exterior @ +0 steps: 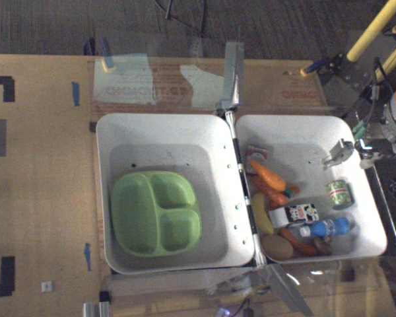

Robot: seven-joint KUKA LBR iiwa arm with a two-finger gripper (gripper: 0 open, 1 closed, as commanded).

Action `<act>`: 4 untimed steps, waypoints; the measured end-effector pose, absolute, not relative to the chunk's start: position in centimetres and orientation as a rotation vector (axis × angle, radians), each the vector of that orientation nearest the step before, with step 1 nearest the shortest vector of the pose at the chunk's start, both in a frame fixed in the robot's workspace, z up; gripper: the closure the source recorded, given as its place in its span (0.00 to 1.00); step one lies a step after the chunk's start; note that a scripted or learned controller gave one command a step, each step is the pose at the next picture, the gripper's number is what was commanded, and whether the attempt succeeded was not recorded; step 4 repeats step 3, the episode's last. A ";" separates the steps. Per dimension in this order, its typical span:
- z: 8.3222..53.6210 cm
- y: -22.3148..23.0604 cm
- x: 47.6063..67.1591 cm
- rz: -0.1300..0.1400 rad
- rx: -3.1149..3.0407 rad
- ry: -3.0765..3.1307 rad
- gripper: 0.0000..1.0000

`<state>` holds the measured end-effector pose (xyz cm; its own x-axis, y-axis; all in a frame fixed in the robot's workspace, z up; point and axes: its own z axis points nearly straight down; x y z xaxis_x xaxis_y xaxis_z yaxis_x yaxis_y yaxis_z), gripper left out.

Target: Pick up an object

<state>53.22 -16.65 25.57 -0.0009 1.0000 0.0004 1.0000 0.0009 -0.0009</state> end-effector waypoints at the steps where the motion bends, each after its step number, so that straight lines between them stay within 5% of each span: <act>1: 8.6 -11.5 56.1 -0.006 -2.304 -2.142 0.00; 2: 9.8 -11.8 56.1 -0.009 -2.313 -2.136 1.00; 3: 19.9 -8.0 59.9 0.000 -2.357 -2.078 1.00; 4: 19.9 -8.0 59.9 0.000 -2.357 -2.078 1.00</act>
